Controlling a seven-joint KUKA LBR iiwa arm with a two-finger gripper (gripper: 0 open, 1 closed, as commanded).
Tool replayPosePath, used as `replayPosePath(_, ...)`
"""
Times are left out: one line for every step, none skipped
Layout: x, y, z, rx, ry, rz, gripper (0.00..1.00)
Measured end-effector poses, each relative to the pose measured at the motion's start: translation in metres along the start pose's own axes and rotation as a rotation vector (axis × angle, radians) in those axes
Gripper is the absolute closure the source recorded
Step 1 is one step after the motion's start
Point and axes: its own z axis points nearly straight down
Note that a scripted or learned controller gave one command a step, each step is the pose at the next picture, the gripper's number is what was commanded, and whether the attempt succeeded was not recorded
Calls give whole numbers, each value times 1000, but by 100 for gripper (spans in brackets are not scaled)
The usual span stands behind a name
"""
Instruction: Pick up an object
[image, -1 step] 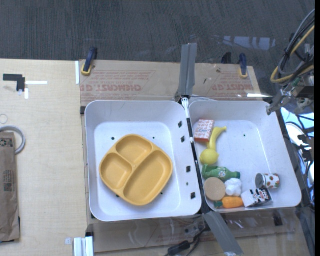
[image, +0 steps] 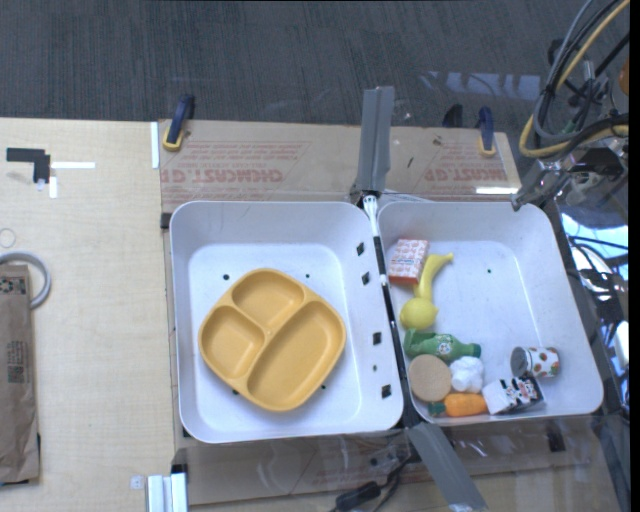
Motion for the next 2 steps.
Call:
replayPosePath(82,-32,101,3,1,-42,0)
replayPosePath(101,-15,121,2,1,-46,0)
